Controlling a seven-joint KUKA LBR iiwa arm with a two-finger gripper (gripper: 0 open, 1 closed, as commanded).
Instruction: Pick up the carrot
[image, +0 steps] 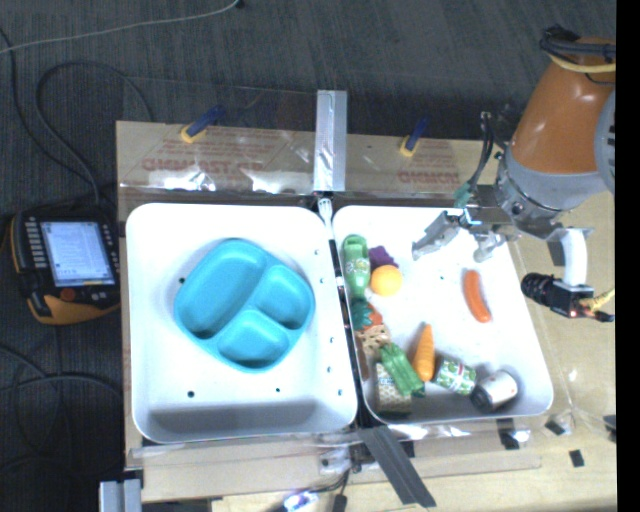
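I have the hand (458, 236) hanging over the upper part of the right bin (528, 300), its two fingers spread apart and released, nothing between them. The left finger (433, 236) reaches toward the bin's middle; the other sits closer to the wrist.

The carrot (425, 351) lies lower in the same bin, toward the near wall, clear of the hand and a little to its left as the camera sees it. Its long axis runs nearly up and down the frame, tilted slightly, thick end below and tip pointing up toward the hand. It is crowded: a green bottle (400, 370) lies just beside it on the left, and a small can (455, 377) touches or nearly touches its lower end on the right. An orange-red sausage shape (477, 296) lies apart, nearer the hand, and I judge it the likeliest thing to be mistaken for the target.

The left bin (160, 400) holds a blue divided tray (245, 302), irrelevant here. My reading: the hand must travel down-frame and close across the carrot's narrow width.
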